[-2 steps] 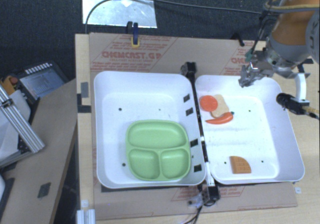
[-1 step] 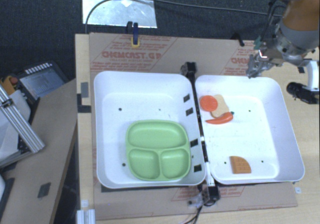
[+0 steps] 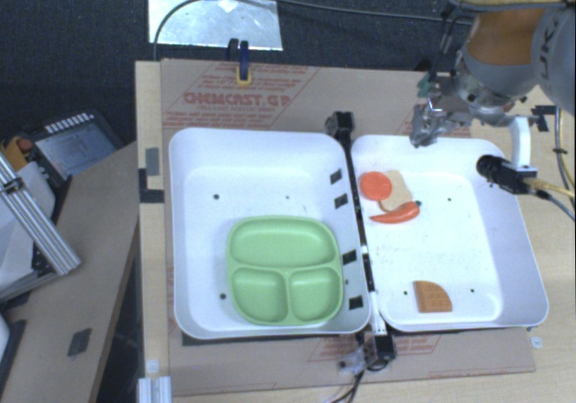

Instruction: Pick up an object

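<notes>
We see the arm (image 3: 513, 23) coming in from the right, w/ its orange band up top and the hand (image 3: 425, 133) hanging over the far-left corner of the right bin (image 3: 504, 239), just at the back rim. We can't tell if the hand is open or closed: it's small and blurred, and we see nothing betw. its tips.

Right bin holds 4 small things. An orange-red round slice (image 3: 375, 183) lies near the bin's left wall, touching a pale tan bread-like piece (image 3: 396, 192) beside it. Just in front of those, a red chili pepper (image 3: 396, 213) lies approx. crosswise, its stem end pointing right, touching the tan piece's front edge. Well apart, near the front rim, sits a brown wedge-shaped piece (image 3: 433, 297). All rest flat on the bin floor; the hand is apart from every one of them.

Left bin (image 3: 198, 212) carries a green divided plate (image 3: 284, 270) w/ 3 compartments, toward its front right part. Both bins sit on a cardboard sheet (image 3: 270, 95) atop the worktop (image 3: 108, 239).
</notes>
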You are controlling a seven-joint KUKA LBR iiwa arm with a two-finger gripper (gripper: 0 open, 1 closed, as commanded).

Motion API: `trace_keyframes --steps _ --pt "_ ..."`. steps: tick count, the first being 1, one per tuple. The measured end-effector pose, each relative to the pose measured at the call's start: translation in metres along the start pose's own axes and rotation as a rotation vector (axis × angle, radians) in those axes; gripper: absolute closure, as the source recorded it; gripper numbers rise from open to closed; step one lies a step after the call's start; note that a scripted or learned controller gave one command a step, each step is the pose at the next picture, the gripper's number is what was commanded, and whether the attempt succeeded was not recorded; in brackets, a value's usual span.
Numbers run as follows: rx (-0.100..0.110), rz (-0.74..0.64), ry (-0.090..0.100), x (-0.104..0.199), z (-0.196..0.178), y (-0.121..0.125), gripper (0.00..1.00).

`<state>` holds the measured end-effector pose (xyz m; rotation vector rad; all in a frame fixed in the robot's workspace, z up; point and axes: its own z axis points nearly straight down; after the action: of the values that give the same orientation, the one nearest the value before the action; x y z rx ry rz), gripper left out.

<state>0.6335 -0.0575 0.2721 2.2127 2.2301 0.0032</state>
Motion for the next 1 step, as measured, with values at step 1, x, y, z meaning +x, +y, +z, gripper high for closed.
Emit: trace_keyframes --steps 1 --pt "-0.001 0.000 0.001 0.0504 0.0058 0.0079 1.00"
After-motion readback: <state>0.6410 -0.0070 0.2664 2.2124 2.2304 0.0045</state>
